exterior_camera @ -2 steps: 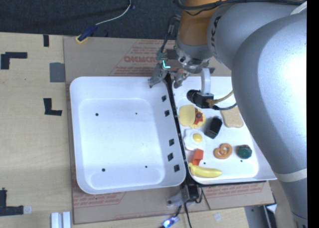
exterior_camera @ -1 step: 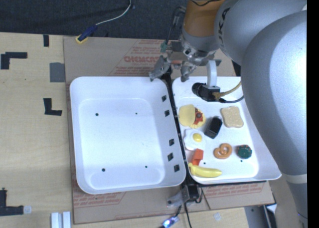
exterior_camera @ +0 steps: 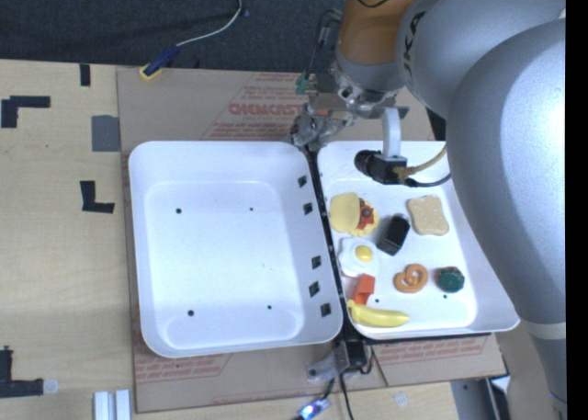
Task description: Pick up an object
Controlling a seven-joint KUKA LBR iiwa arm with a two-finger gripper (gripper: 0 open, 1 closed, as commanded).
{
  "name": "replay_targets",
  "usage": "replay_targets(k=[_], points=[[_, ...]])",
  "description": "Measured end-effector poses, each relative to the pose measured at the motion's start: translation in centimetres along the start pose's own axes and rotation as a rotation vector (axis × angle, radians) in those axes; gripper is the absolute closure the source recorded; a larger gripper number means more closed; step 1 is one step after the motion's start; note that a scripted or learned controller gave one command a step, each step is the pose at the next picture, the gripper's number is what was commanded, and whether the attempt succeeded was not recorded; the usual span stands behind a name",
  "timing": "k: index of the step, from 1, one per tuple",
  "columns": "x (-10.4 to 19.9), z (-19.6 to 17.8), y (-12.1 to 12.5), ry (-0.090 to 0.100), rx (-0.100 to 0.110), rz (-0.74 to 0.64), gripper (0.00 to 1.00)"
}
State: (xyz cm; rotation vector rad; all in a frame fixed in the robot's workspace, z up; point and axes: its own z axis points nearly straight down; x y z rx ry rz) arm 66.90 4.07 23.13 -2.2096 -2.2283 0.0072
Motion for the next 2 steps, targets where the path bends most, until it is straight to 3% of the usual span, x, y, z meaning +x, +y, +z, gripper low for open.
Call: replay_targets(k=[1, 2], points=[[4.9, -18.9, 0.0, 0.003, -0.021, -0.001, 1.0], [6.1, -31.1, -3.8, 0.003, -0.018, 0.001, 1.0]])
